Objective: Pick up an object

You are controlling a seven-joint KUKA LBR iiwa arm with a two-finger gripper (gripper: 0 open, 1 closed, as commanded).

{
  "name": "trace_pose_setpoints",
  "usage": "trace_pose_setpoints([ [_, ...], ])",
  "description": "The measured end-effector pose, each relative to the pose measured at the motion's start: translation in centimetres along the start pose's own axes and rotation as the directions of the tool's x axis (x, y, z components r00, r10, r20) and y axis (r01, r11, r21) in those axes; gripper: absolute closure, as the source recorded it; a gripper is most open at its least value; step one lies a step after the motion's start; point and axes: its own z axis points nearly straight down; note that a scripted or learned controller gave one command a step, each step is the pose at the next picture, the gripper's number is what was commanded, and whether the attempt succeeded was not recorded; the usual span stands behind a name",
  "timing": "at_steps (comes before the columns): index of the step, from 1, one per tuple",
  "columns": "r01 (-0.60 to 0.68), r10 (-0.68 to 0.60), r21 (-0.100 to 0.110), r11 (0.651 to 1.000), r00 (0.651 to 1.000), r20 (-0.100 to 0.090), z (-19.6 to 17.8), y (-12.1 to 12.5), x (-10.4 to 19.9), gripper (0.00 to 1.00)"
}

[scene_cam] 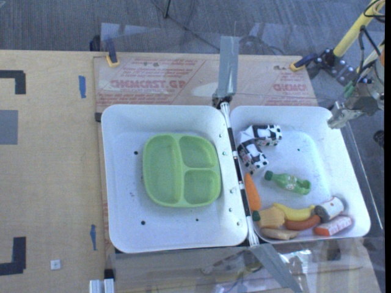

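Note:
The right bin [342, 157] holds several small items. Two black-and-white toy animals [266, 134] [253, 155] lie near its left wall. A green bottle [288, 183] lies on its side in the middle. An orange carrot [252, 192] rests along the left wall. At the front edge a yellow banana [289, 212], a red sausage [302, 223], a tan piece [276, 232], a red-and-white tube [334, 226] and a small dark-and-white cylinder [328, 209] are crowded together, touching. In the left bin [122, 163] a green divided plate [181, 170] lies flat.
A metal divider strip [228, 72] stands behind the seam between the bins. Yellow cabling and a bracket [351, 105] sit off the right bin's far right corner. Cardboard [153, 81] lies behind the bins, and the wooden bench top [43, 163] extends to the left.

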Motion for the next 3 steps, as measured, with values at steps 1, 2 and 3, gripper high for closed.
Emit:
trace_pose_setpoints([
  [1, 0.000, 0.000, 0.000, 1.000, 1.000, 0.000, 0.0, 0.0, 0.0, 0.00],
  [2, 0.409, -0.409, 0.000, 0.913, 0.913, -0.002, 12.6, 2.3, 2.2, 0.00],
  [3, 0.648, -0.648, -0.007, 0.762, 0.762, 0.005, 15.0, -5.4, 3.6, 0.00],
])
